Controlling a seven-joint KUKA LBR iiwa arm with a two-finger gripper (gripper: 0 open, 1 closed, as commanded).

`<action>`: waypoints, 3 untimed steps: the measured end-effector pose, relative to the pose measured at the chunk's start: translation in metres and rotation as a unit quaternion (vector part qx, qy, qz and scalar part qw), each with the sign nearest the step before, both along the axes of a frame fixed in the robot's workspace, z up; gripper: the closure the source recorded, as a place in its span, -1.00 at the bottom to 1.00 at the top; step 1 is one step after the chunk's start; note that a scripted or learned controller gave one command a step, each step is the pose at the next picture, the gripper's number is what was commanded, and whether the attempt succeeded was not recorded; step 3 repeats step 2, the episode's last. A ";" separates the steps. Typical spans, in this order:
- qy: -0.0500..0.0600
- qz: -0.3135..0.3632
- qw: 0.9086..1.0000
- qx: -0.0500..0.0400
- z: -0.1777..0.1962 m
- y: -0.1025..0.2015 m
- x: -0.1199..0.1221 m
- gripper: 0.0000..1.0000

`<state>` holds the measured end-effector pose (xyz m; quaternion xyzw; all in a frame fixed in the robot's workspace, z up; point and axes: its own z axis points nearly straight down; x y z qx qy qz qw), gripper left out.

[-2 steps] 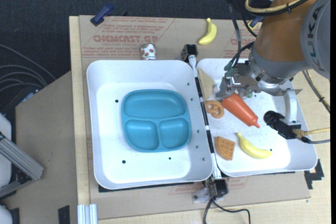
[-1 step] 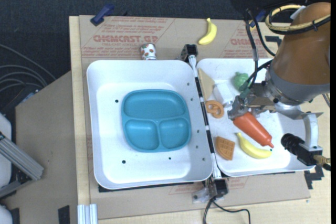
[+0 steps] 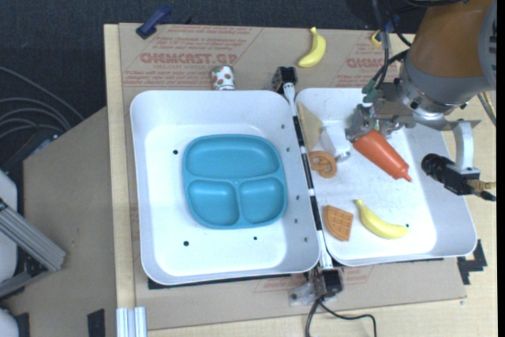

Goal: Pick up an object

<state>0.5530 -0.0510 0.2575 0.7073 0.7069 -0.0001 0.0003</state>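
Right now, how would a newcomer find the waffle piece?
Look in the right bin, along its near-left corner beside the divider. The waffle piece lies left of the banana; it alone is flat, orange-brown and grid-patterned.

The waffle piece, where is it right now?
The waffle piece lies in the right bin, near its front left corner, just left of the banana and below the pretzel.
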 end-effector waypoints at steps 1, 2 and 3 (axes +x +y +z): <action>0.002 0.001 1.000 0.001 0.000 0.052 -0.074 1.00; 0.001 0.000 1.000 0.000 0.000 0.013 -0.072 1.00; 0.001 0.000 1.000 0.000 0.000 0.013 -0.072 1.00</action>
